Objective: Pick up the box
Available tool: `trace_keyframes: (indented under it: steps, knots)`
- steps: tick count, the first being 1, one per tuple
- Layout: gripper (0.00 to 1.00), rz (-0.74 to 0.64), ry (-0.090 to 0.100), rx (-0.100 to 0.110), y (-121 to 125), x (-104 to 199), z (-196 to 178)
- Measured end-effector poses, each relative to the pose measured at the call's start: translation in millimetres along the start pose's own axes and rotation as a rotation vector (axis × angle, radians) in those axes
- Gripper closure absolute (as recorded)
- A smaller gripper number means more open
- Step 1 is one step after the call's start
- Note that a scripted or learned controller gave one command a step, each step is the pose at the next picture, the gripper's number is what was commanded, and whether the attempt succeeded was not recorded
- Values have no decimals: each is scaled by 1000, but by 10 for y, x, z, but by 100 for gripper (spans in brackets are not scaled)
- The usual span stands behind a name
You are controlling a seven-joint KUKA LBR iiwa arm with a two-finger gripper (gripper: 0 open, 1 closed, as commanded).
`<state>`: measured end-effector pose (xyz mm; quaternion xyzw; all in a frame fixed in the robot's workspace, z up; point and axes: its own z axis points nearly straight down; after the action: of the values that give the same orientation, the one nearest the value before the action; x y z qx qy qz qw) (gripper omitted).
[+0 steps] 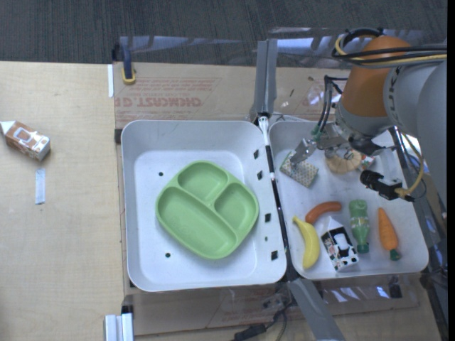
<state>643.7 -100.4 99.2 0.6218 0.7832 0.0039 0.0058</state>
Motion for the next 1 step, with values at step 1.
trace_keyframes:
  steps: [1]
  knots:
    - [100,3,2,-1,5,-5,-101]
